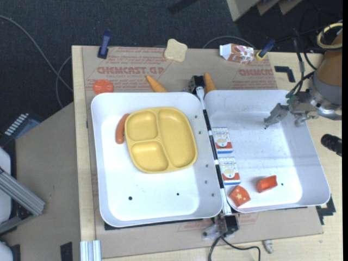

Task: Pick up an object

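Note:
My gripper [284,118] hangs over the upper right part of the right bin [261,145], open, with nothing between its fingers. Along this bin's left wall lie two small cartons [221,138] [229,169], one below the other. A red strawberry-like piece [239,196] and an orange-red chunk [267,184] rest near the bin's front edge, well below and left of the gripper. The left bin [152,200] holds a yellow divided plate [161,139] with an orange sausage [120,129] beside its left rim.
Behind the bins on the cardboard lie a bread slice [175,49], a small carton [236,52], a carrot [156,84], a second orange piece [209,82], a red disc [101,86] and a blue clip [104,44]. A black clamp [197,84] sits between the bins.

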Controlling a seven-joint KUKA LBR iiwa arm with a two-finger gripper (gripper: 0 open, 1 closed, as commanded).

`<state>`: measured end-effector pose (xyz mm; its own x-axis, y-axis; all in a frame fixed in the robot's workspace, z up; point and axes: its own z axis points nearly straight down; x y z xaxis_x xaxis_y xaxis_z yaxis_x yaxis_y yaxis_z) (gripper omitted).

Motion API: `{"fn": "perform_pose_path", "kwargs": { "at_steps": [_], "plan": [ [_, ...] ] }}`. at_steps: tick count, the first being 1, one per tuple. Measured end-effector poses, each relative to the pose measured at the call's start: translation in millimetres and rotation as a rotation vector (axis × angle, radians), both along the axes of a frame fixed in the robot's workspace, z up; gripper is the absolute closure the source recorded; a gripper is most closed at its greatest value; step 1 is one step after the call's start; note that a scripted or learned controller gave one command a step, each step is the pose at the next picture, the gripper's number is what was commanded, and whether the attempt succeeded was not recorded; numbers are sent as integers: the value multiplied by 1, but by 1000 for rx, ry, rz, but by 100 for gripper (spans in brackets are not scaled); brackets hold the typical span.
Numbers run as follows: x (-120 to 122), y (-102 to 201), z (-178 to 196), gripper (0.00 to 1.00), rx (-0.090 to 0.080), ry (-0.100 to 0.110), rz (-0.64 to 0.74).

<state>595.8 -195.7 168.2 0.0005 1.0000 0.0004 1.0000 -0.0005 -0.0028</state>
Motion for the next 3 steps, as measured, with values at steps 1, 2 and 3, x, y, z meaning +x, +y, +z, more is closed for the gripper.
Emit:
{"fn": "perform_pose_path", "kwargs": {
  "at_steps": [1, 2, 3],
  "plan": [
    [-87, 7, -58, 0, 0, -1, -1],
    [-117, 49, -63, 0, 1, -1, 1],
    [-117, 11, -41, 0, -3, -5, -1]
  ]
}}
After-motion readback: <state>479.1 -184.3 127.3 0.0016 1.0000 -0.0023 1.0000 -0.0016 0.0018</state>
